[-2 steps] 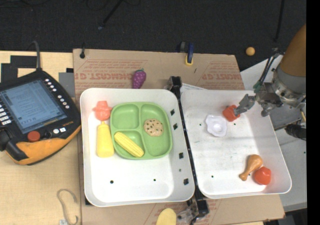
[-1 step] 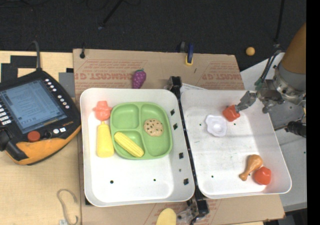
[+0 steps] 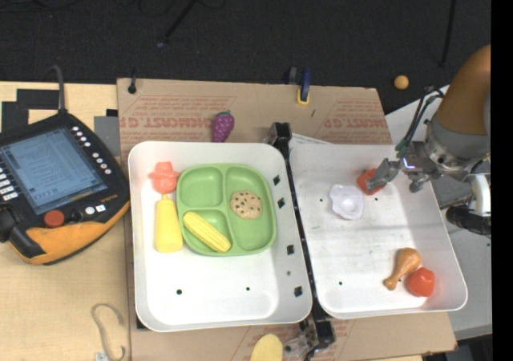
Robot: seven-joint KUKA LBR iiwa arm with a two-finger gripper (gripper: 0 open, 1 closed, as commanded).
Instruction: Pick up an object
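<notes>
— Where's the gripper (image 3: pixel 398 171) sitting?
— I'm seeing it spread beside the red-orange piece (image 3: pixel 370 182), three o'clock side, right bin (image 3: pixel 449 287). One finger risks nudging it away.

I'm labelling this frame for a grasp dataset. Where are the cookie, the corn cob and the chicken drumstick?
cookie (image 3: pixel 246 204): camera view, centre of its top face.
corn cob (image 3: pixel 207 232): camera view, middle of its length.
chicken drumstick (image 3: pixel 406 260): camera view, on the thick meaty end.
</notes>
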